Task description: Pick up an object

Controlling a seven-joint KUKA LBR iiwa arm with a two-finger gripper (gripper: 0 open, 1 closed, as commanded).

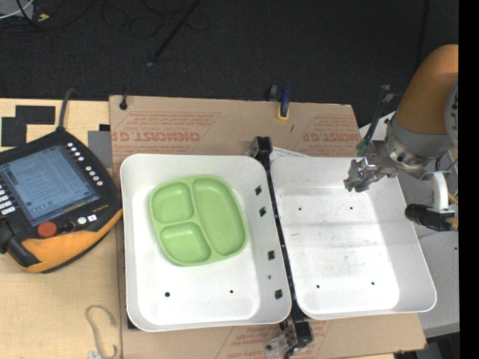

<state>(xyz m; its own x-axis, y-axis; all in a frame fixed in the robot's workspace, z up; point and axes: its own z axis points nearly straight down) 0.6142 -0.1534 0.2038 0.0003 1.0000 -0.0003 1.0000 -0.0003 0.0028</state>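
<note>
Green plastic three-compartment plate (198,221) lies flat in the left white bin (142,290), toward its far-left corner. Likely light, stiff, slick; raised rim is the best hold. Gripper (361,178) hovers over the right white bin (404,290), far-right corner; its grip state cannot be told.

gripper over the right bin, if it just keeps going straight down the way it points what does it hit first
Most likely the bare white floor of the right bin, near its upper right part. The gripper points down there with nothing seen beneath it, though its height is unclear from this slanted view.
</note>
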